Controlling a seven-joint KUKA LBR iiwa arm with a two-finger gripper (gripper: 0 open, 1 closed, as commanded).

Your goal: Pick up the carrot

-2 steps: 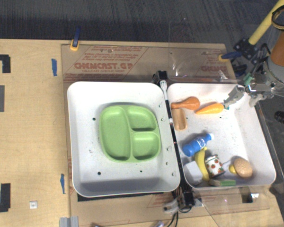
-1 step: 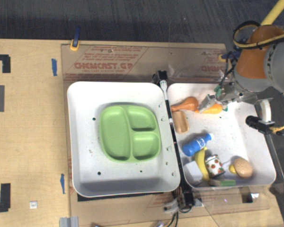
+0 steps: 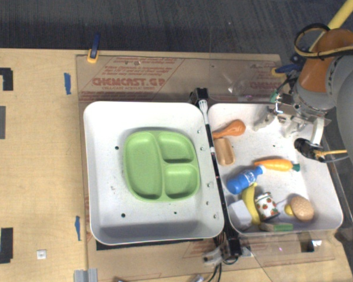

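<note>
Two shallow white bins sit side by side on the bench. The left bin [image 3: 100,175] holds a green divided plate [image 3: 162,164], lying flat near its middle. The right bin [image 3: 332,201] holds the loose items.

The carrot [image 3: 276,164] lies on its side in the right bin, roughly at mid-depth and toward the bin's right half, its orange body running left to right with a small green tip at the right end. It rests on the bin floor and is apart from the other items; nothing grips it.

Other contents of the right bin: an orange pear-shaped piece [image 3: 230,128] near the upper left; a tan cylinder [image 3: 224,151] just below it, against the divider; a blue bottle [image 3: 245,180] below the carrot and to its left; a banana [image 3: 250,203] just under the bottle; a small white can with red marks [image 3: 265,205] beside the banana; and a brown egg-shaped piece [image 3: 300,208] toward the lower right corner.

The arm enters from the right, its orange band at the upper right of the frame. The gripper [image 3: 303,135] hangs over the upper right part of the right bin, above and to the right of the carrot and clear of it. Whether it is open or closed cannot be told from this angle.
</note>
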